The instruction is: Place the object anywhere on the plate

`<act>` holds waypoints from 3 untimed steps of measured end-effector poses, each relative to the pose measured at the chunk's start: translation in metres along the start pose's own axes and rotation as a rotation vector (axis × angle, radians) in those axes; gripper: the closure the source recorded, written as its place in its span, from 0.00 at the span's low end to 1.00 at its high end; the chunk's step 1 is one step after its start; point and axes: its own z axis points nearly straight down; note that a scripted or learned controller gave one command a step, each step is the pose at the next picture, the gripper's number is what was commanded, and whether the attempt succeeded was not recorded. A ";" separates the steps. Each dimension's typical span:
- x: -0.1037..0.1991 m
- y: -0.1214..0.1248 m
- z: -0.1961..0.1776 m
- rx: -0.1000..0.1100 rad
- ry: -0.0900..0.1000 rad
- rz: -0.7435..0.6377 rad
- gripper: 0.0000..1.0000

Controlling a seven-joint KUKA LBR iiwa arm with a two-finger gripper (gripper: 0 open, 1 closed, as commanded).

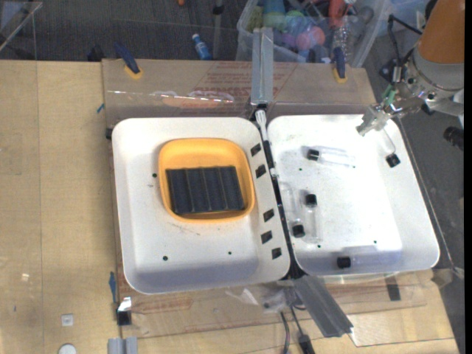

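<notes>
Nearest us, the left bin (pixel 140 260) holds the yellow plate (pixel 169 158), and the dark ribbed block (pixel 204 190) lies flat on it, inside the rim and a little toward the plate's near side. We judge that block to be the task's object, so the placing looks done. Across the divider, the right bin (pixel 387 234) bears a few small clear pieces with black caps (pixel 310 203), scattered apart. Farther back, the gripper (pixel 374 122) hangs over that bin's far right corner, well apart from the plate. We cannot tell whether the claw is open or closed, and we see nothing in it. To finish well, we would keep the arm high and away from the left bin, so nothing nudges the block. Beyond the bench stands a clear box of coloured clutter (pixel 310 13).
</notes>
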 end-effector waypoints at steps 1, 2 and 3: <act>-0.060 -0.021 -0.107 0.001 0.001 0.018 1.00; -0.058 -0.019 -0.146 -0.003 -0.003 -0.308 1.00; -0.058 -0.020 -0.181 -0.004 -0.003 -0.561 1.00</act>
